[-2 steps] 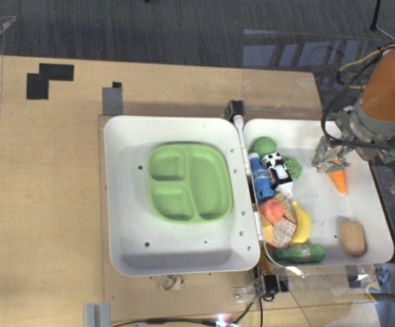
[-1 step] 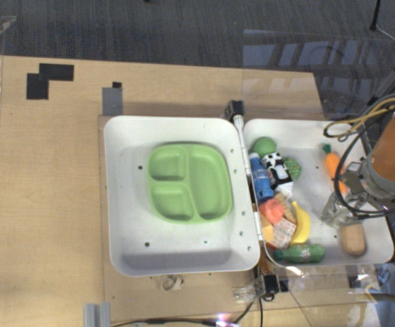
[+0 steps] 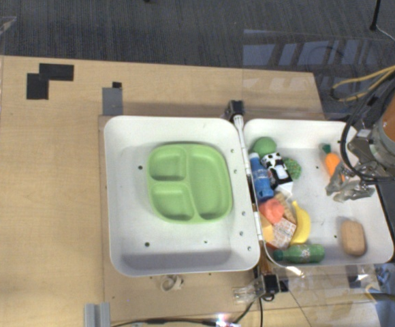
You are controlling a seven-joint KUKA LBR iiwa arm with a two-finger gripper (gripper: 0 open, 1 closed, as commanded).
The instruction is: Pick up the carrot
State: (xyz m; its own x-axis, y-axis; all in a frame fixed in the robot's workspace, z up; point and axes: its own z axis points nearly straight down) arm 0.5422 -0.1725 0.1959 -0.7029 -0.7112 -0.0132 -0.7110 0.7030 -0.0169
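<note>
Carrot lies in the right bin, just beside the gripper on its far-left side, orange body with a small green top pointing away toward the bin's back wall. How the gripper is set cannot be made out from this slanted view, and nothing visible sits in its grasp. Nearer than the gripper, toward the bin's front edge, rests a tan potato-like piece; well off to the gripper's left, against the divider, a heap of toys crowds together: a green ball, a blue bottle, a black-and-white figure, a banana and a dark green cucumber. My judgement is that the main risk is a descent that lands beside the carrot rather than over it, nudging it toward the back wall or closing on air. The carrot looks small and smooth, so an off-centre pinch could squirt it out sideways. The left bin holds a green divided plate, far from the action.
</note>
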